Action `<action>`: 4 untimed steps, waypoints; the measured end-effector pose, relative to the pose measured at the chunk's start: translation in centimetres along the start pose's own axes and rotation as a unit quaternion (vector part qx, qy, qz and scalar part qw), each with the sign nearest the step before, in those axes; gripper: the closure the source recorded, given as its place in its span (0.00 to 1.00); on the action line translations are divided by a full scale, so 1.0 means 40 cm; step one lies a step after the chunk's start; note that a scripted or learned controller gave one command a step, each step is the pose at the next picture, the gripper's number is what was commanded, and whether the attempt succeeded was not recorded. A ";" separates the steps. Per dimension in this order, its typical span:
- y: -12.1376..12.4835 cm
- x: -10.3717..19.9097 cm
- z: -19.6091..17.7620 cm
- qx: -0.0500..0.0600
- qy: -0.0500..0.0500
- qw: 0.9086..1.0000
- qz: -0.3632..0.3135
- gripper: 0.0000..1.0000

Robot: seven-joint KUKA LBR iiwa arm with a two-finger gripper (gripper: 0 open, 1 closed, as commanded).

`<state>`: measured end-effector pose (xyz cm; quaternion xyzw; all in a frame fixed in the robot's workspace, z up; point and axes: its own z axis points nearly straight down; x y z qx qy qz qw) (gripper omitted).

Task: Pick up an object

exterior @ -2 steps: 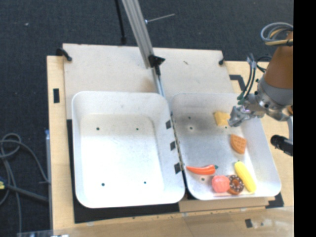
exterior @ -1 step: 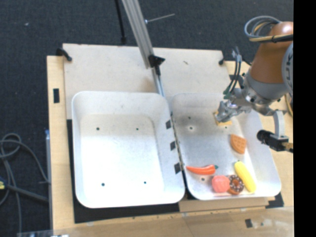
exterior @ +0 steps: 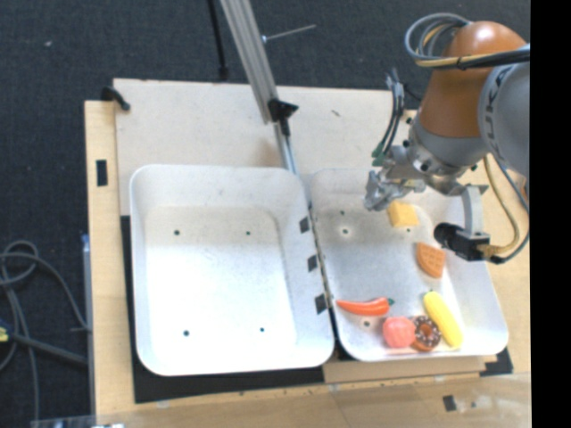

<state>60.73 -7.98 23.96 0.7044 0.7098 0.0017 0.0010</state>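
Bench (exterior: 205, 123): pale board carrying two bins.
Left bin (exterior: 223, 266): white, shallow.
Right bin (exterior: 357, 239): white, just beside the left bin.
Aluminium rail (exterior: 254, 52): slanted above bench.
Cables (exterior: 36, 283): on dark floor, left.

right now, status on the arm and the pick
Gripper over right bin, jaws' state unclear. Yellow block beside it, not seen held. Chili, banana, orange piece loose nearer the front edge.
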 end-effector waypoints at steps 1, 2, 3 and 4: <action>0.044 0.130 0.020 0.001 0.000 1.000 0.000 1.00; 0.067 0.246 0.037 0.001 0.000 1.000 0.001 1.00; 0.115 0.373 0.010 0.000 0.000 1.000 0.000 1.00; 0.113 0.363 0.011 0.002 -0.002 1.000 0.001 0.00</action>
